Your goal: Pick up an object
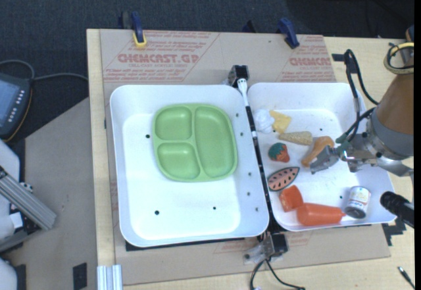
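- Camera view: the gripper (320, 161) reaches in from the right, low over the right bin (342, 93); whether its jaws are wide or narrow, I cannot tell.
- Its tip sits against an orange-brown piece (321, 146) near the bin's middle.
- Around it lie a strawberry-like toy (279, 152), a dark oval slice (283, 177), a yellow wedge (281, 120), a red-orange carrot shape (319, 214) and a small can (358, 202).
- The left bin (191, 216) holds a green divided plate (195, 142).
- Both bins rest on the surface (99, 150).
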Available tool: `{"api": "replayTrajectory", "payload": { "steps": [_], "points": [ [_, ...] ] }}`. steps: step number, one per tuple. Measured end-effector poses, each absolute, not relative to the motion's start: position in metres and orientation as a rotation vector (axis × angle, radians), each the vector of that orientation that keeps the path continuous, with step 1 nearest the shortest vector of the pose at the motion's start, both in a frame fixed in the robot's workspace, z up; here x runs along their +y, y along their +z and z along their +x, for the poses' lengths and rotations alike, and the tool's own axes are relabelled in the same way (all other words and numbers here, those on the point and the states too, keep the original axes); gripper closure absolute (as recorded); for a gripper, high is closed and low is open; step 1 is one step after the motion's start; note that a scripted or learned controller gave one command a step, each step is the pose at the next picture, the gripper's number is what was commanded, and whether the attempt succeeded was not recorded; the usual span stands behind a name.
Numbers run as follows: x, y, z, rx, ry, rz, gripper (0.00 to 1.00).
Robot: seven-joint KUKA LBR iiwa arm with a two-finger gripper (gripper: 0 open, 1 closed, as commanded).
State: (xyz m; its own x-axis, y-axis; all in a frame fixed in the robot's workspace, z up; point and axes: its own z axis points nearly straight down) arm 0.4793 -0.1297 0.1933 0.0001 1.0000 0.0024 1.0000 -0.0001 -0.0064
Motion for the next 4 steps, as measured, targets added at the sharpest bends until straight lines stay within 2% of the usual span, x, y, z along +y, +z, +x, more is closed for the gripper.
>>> {"api": "replayTrajectory", "payload": {
  "steps": [2,3,4],
  "points": [
    [-0.127,0.082,0.478,-2.217,0.002,-2.220,0.00],
    [-0.127,0.095,0.479,-2.219,-0.002,-2.225,1.00],
    [-0.124,0.155,0.488,-2.228,-0.005,-2.224,1.00]
  ]
}}
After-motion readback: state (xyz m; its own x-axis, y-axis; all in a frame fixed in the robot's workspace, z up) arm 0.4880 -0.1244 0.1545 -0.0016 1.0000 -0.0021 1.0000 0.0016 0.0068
